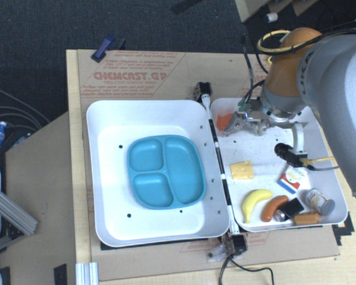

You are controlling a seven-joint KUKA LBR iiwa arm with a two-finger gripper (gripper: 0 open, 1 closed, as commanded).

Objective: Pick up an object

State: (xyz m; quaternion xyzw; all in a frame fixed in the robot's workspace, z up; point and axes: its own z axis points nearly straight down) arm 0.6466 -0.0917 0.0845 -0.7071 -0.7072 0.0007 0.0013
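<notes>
My gripper (pixel 250 122) hangs low over the far left part of the right bin (pixel 339 214), below the grey arm with its orange band. Just left of it lies a small red-orange piece (pixel 225 122), close to the gripper but apart from it as far as I can see. Nearer the front of this bin are a yellow cheese wedge (pixel 242 170), a banana (pixel 255 202), an orange sausage (pixel 274 206), a black block (pixel 293 208), a small white, red and blue box (pixel 291 180), a grey can (pixel 319 200) and an orange stick (pixel 306 218).
The left bin (pixel 107 218) holds a blue divided plate (pixel 165 171). A dark divider rail (pixel 218 159) runs between the two bins. The arm covers the right bin's far right corner. A blue clip (pixel 103 48) lies on the cardboard behind the bins.
</notes>
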